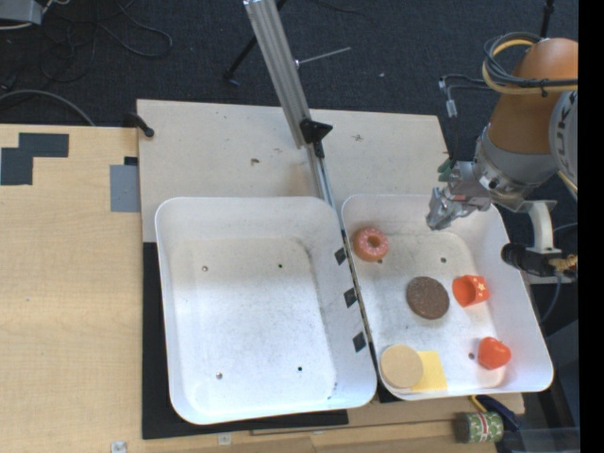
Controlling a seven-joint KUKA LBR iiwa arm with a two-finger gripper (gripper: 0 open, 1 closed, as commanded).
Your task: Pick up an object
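Observation:
The right bin [510, 253] holds several small objects. A pink frosted donut [370, 244] lies near its left wall. A dark brown round patty [427, 297] sits in the middle, with an orange cup-like piece [470, 290] just to its right. A red-orange rounded piece [493, 352] rests near the front right corner. A tan round disc [402, 365] overlaps a yellow square slice [432, 371] at the front. My gripper [442, 213] hangs over the bin's back edge, above and apart from all the objects, with nothing seen between its fingers.
The left bin [189, 253] stands beside the right one. A slanted aluminium bar [283, 74] runs down to the divide between the bins. A green can [483, 427] lies on the floor in front of the right bin.

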